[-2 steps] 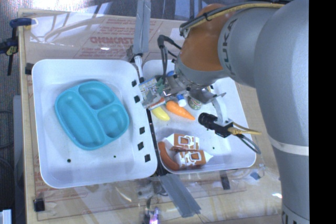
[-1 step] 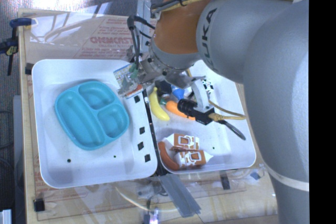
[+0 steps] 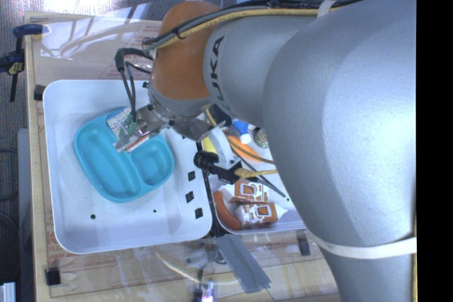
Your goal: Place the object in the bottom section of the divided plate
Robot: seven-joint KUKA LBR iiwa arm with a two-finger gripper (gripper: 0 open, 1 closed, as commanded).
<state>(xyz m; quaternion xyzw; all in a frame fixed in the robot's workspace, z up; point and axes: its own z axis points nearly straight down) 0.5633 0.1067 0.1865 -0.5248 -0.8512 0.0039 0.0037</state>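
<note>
Blue divided plate (image 3: 120, 166), hand (image 3: 131, 134) over its upper edge

End effector (image 3: 132, 136) over blue divided plate (image 3: 120, 166)

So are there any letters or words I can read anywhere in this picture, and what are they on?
"KUKA", partly cut off, in dark letters on the grey robot arm just past its orange band.
The orange packet in the right bin has print on it, but it is too small and blurred to read.
</note>
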